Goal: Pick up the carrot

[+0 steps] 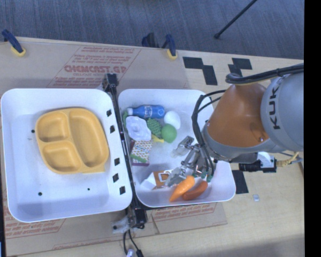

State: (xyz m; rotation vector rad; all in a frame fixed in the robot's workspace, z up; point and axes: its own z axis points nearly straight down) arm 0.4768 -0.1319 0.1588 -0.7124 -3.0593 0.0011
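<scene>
Orange tapered carrot [182, 188] in rt bin [224, 189] | metal end effector [186, 171] just above | finger state: can't tell

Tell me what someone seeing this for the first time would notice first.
Probably the grey arm with its orange band reaching over the right white bin, its gripper low by the orange carrot near the front wall. Next, the yellow divided plastic tray lying in the left white bin.
</scene>
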